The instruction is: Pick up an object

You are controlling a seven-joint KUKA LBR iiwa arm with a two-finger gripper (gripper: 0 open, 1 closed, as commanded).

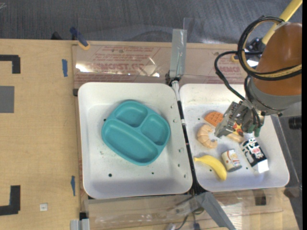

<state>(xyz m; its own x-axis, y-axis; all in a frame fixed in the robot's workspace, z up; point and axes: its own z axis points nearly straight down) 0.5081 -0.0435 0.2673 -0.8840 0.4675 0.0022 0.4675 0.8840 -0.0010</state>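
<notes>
My gripper (233, 126) hangs low in the right bin (278, 176), among the small objects there. Under its tips lies a small yellow and red item (236, 127). Left of it sit an orange waffle-like piece (213, 117) and a pale croissant-like pastry (206, 134). A yellow banana (212, 166) lies near the bin's front. A small can (231, 159) stands beside it, and a black and white carton (254, 153) lies at the right.
The left bin (91, 176) holds a teal divided plate (136, 131). A raised divider (181, 123) separates the two bins. The arm's orange band and black cables (268, 47) loom over the right bin's back corner.
</notes>
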